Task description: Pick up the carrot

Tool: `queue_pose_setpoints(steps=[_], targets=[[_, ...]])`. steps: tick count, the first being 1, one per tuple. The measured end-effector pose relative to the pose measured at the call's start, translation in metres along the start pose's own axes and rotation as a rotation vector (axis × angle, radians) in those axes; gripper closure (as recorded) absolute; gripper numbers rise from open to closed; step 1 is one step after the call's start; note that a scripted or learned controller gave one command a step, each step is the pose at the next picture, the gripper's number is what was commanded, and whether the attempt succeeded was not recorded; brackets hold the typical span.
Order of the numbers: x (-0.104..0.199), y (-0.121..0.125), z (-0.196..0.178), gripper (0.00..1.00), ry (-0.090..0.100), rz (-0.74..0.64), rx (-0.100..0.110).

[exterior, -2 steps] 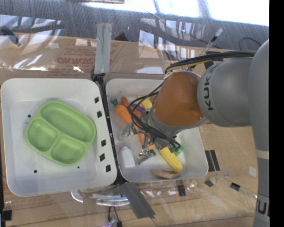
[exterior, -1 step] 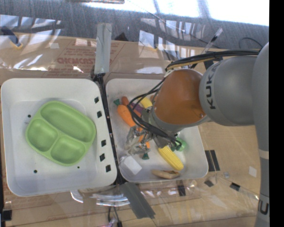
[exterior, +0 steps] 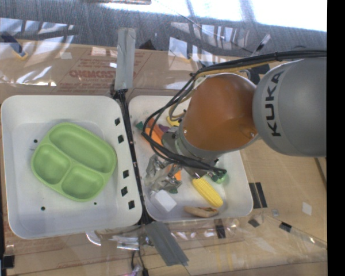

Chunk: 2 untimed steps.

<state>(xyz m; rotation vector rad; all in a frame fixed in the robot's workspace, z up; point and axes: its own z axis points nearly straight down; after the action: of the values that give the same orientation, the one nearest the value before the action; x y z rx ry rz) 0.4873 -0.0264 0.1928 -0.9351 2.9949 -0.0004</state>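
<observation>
carrot (exterior: 152, 129) sits in the right bin (exterior: 241, 180), up by the far-left corner, close to the divider; only an orange sliver shows, rest hidden under the arm's orange band (exterior: 218, 114); long axis looks to run from upper right to lower left, but that's a guess from a partial view

gripper (exterior: 164, 174) is down in the same bin, nearer the camera than the carrot and a touch to the right of it; so the carrot lies up-frame from the fingers, near but apart; metal fingertips are lost in clutter and glare; can't tell whether it's open or closed; nothing orange visibly in it, so not counting this as a hold

neighbours: corn cob (exterior: 208, 191) just right of the gripper; white block (exterior: 164, 200) just below it; tan piece (exterior: 202, 211) at the near wall; something green (exterior: 219, 177) by the corn

left bin (exterior: 17, 211) holds a green divided plate (exterior: 73, 161), well apart, irrelevant

judgement: next move needs a shift toward the far wall, then wrist turned so the fingers close across the carrot, not along it; risk is the wall and divider crowding one finger
</observation>
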Motion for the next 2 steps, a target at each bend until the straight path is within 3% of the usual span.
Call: queue_pose_setpoints(steps=[1, 2], targets=[[0.016, -0.073, -0.040, 1.00, 0.001, -0.218, 0.001], [0.039, -0.065, 0.090, 1.00, 0.007, -0.098, -0.006]])
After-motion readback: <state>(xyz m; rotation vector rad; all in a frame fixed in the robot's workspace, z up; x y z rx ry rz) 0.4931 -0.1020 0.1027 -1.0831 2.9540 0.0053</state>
